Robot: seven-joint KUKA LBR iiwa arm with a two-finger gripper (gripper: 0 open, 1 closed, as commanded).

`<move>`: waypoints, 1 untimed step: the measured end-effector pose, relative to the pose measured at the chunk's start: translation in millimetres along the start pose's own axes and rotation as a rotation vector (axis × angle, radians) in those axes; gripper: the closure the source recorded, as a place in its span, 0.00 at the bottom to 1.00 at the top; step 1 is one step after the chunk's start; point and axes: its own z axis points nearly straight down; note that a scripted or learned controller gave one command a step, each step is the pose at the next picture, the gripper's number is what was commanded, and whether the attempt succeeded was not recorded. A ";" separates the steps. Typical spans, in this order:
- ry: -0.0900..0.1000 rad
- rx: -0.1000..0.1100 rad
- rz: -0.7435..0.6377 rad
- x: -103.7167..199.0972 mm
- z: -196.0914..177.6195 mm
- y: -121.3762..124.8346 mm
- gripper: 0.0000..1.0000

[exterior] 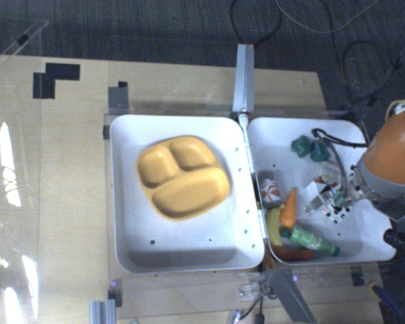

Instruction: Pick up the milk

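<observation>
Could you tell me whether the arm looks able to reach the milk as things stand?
Probably yes: the end effector hangs right beside what looks like the white milk carton, with the carrot lying apart from it.

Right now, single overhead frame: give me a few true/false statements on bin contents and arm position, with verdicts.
1. The yellow divided tray sits in the right bin. False: it lies in the left bin.
2. The carrot lies in the right bin. True.
3. The green bottle stands upright. False: it lies on its side near the front wall.
4. The gripper is over the right bin. True.
5. The teal item is near the right bin's far side. True.
</observation>
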 end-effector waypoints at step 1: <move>0.029 0.025 -0.219 -35.3 36.6 -12.4 0.00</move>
